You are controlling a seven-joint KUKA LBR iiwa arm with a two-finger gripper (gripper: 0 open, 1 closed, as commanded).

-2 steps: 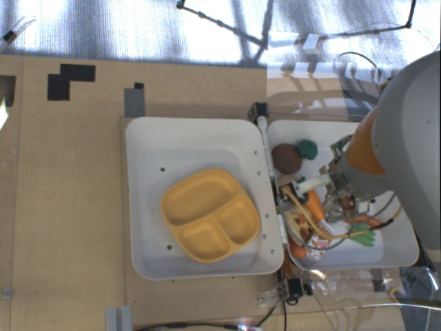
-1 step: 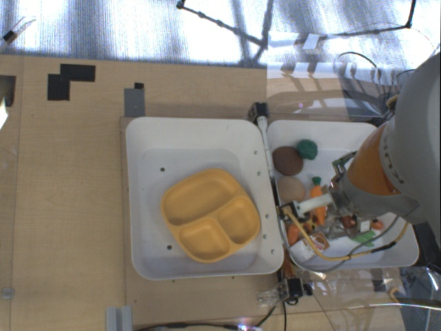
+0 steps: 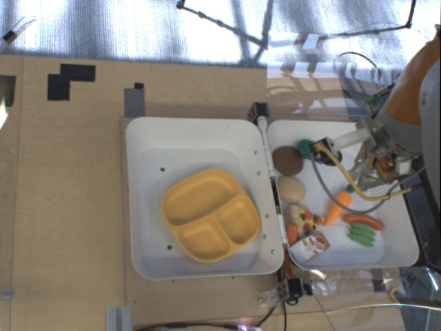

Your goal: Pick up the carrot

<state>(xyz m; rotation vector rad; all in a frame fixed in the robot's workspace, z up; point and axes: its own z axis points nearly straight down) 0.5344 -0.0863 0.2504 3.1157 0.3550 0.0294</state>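
Observation:
The carrot point(image 3: 334, 213) is small and orange with a green top. It lies tilted in the middle of the right bin point(image 3: 406, 248), its leafy end pointing up and to the right. My gripper point(image 3: 360, 179) hangs over the right bin, just above and to the right of the carrot's leafy end, reaching in from the right below the orange-banded wrist. Nothing shows in its grasp. A yellow cable loops beneath it, close to the carrot's top.
Around the carrot lie a red sausage point(image 3: 363, 221), a green pea pod point(image 3: 362, 235), a pizza slice point(image 3: 307, 219), a beige potato point(image 3: 291, 189), a brown round item point(image 3: 287, 161) and a small packet point(image 3: 315, 244). The left bin point(image 3: 145, 185) holds a yellow divided plate point(image 3: 210, 214).

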